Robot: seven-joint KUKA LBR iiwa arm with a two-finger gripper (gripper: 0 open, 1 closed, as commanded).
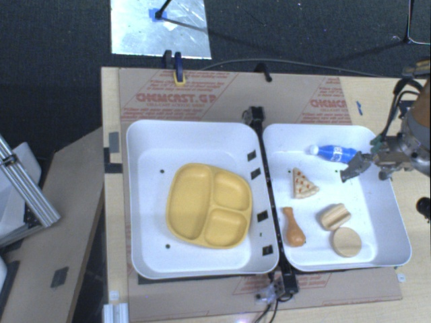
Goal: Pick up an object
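Observation:
The right bin (316,138) holds a blue bottle (336,153) lying at the back, a pizza slice (304,184), a brown drumstick (293,227), a bread roll (335,216) and a round tan disc (347,241). My gripper (366,173) hangs over the right side of this bin, just right of the bottle and above the bread roll in the image. Its two dark fingers stand apart, open, with nothing between them. One fingertip (349,173) points toward the bottle's end.
The left bin (149,180) holds a yellow divided plate (209,205). A black divider with clips (262,180) runs between the bins. A cable (303,64) lies across the cardboard behind them, and a metal sheet (160,19) lies on the dark floor.

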